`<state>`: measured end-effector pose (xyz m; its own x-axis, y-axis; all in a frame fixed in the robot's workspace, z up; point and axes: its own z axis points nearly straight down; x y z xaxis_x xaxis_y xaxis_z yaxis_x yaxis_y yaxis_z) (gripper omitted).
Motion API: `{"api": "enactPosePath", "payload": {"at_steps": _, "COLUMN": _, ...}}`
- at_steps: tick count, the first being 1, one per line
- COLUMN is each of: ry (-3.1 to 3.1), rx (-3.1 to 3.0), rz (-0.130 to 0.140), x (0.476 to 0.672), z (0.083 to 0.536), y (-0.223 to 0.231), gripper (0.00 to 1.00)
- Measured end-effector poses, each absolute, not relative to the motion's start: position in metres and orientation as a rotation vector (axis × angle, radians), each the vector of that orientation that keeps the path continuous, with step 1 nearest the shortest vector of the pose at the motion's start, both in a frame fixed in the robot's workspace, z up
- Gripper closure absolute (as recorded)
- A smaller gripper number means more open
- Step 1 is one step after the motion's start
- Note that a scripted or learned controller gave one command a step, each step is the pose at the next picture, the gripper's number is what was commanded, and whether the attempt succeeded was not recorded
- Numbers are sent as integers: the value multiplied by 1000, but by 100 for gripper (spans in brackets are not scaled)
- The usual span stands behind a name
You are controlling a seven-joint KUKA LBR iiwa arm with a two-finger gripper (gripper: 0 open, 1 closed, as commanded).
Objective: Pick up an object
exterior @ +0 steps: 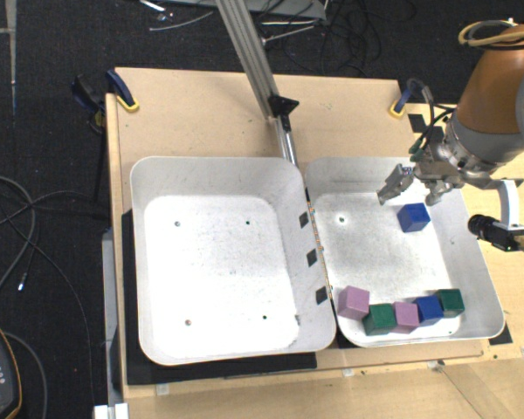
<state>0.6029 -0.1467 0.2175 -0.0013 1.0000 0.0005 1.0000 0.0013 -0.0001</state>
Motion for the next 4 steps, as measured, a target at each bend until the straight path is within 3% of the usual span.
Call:
{"api": "enactPosePath", "payload": {"at_steps": 1, "ry": -2233, "rx": -2227, "rz": -10, "x": 610, "z": 126, "y": -191, "gripper": 0}}
{"api": "enactPosePath", "payload": {"at_steps": 3, "ry": -2245, "rx": -2237, "rz": -17, "x": 627, "z": 117, "y": -205, "gripper": 0}}
{"api": "enactPosePath", "payload": {"at_steps": 4, "ry": -2249, "rx": -2237, "rz": -21, "x": 627, "z": 115, "y": -205, "gripper": 0}}
